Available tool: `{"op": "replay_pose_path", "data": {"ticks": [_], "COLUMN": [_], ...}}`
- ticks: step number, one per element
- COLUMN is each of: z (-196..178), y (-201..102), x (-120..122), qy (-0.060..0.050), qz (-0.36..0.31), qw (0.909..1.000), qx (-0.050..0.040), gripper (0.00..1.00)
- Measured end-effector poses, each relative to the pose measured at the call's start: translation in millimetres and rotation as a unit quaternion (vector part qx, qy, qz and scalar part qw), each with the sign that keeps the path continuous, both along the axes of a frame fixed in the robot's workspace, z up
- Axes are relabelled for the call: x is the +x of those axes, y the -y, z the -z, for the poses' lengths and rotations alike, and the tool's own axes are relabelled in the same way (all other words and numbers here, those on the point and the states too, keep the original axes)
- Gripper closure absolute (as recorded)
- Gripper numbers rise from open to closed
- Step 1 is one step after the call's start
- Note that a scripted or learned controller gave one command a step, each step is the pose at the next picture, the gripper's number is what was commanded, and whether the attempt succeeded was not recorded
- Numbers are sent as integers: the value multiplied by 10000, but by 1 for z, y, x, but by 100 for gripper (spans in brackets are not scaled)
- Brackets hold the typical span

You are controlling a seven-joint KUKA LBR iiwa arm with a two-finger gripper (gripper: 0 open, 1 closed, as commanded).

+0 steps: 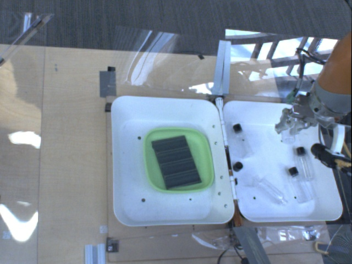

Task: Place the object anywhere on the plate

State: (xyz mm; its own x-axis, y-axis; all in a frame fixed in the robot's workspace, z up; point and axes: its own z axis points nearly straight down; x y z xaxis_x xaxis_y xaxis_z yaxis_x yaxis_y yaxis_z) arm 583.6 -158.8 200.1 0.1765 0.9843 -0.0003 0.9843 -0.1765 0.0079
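A square green plate [204, 147] sits in the middle of the left white bin [126, 202]. On it lies a dark grey ridged block [175, 162], slightly turned. In the right bin [258, 210] lie several clear vials with black caps, one near the left wall [237, 128], one lower left [237, 166], and two at the right [301, 151] [293, 171]. My gripper [290, 124] hangs over the upper right of the right bin, above and left of the two right-hand vials. Nothing shows in its grasp.
Another clear vial [273, 191] lies near the right bin's front. The grey arm with its orange band [336, 73] comes in from the right edge. A metal post [222, 70] stands behind the seam between the bins. Glare from a clear sheet covers the bench at left.
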Motion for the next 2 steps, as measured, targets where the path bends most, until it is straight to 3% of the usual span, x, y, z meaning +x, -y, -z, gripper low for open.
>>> {"op": "replay_pose_path", "data": {"ticks": [1,2], "z": [0,-82], "y": [0,-2], "x": [0,-44], "qy": [1,10], "qz": [0,251], "qw": [10000,9997], "qx": [0,-3], "gripper": [0,0]}}
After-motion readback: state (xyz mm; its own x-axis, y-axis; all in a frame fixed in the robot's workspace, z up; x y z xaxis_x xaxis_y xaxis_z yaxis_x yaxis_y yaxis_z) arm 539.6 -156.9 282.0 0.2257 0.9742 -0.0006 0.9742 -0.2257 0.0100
